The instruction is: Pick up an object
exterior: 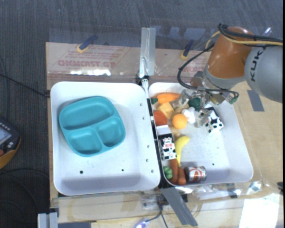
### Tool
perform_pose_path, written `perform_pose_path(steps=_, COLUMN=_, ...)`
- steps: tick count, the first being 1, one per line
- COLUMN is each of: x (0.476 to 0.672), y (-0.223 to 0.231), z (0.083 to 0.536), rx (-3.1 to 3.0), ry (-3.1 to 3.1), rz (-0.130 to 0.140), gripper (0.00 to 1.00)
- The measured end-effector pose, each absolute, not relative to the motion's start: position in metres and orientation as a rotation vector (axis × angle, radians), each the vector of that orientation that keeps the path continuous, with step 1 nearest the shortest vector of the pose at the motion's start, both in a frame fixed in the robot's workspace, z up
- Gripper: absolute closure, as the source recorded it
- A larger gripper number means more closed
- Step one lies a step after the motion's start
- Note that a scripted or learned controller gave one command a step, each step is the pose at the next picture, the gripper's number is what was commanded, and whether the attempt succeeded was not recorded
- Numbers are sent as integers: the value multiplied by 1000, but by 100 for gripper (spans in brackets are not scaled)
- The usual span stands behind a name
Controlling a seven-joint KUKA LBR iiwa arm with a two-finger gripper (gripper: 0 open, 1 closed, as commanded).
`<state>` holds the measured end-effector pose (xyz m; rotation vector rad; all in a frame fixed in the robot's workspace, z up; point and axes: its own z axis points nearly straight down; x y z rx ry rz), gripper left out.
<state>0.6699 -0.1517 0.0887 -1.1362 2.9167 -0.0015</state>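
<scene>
We see the gripper (198, 101) low in the right bin (232, 148), among toys near an orange ball (179, 121). We cannot tell if it is pinching anything. A blue tray (91, 125) sits in the left bin (71, 177).

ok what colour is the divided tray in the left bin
Teal blue. The divided tray shows best in the camera view, lying in the left bin.

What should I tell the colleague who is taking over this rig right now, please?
Gripper: low over the far end of the right bin; finger state unreadable.
Things: carrot, orange ball, banana, cow-print block and can lie in the right bin. Blue divided plate sits in the left bin.
Done: no pick visible.
Left: grasp and lift one object.
</scene>
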Motion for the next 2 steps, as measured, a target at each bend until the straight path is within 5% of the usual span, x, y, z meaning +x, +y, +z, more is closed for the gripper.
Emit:
perform_pose_path(steps=1, x=574, y=-126, z=90, rx=-1198, ry=2895, rz=-3, gripper=0)
perform_pose_path(steps=2, x=576, y=-125, z=101, rx=-1196, ry=2890, rz=-10, gripper=100)
